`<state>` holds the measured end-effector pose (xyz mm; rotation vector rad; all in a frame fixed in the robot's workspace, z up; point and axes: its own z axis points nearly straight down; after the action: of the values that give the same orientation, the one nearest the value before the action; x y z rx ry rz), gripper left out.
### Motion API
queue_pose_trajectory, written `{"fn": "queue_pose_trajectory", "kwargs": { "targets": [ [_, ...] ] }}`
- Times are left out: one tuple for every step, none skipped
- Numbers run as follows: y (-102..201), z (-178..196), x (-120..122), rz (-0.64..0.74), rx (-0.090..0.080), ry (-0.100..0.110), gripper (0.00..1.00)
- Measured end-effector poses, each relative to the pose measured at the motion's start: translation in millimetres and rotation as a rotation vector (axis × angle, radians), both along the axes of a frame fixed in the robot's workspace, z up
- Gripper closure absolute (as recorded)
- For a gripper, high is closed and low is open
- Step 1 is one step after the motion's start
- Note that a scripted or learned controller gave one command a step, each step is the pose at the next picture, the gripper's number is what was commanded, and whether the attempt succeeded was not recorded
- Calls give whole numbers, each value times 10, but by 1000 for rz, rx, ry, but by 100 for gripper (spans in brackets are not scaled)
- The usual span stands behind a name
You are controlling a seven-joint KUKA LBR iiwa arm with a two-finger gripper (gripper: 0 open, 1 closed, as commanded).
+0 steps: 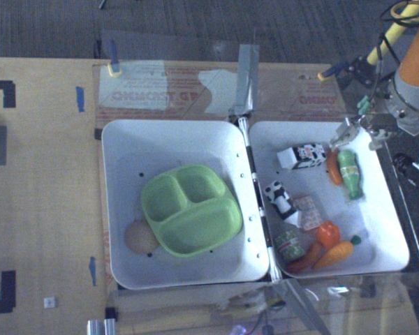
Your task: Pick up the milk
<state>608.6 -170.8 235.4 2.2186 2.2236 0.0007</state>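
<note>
The gripper (354, 131) hovers over the far right corner of the right bin (391, 218); whether it is wide or narrow I cannot tell. The milk (302, 155) lies just left, ungrasped. Pickup remains.

Red print on cardboard sheet (169, 89) behind the bins, upside down, not legible. Cow-pattern milk carton (301, 155): no readable text.

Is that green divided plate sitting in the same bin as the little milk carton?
No, the green divided plate lies in the left bin, the black-and-white milk carton in the right one.
</note>
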Motion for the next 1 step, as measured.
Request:
{"fn": "queue_pose_trajectory", "kwargs": {
  "targets": [
    [-140, 811, 51, 171, -3, -4, 0]
  ]
}}
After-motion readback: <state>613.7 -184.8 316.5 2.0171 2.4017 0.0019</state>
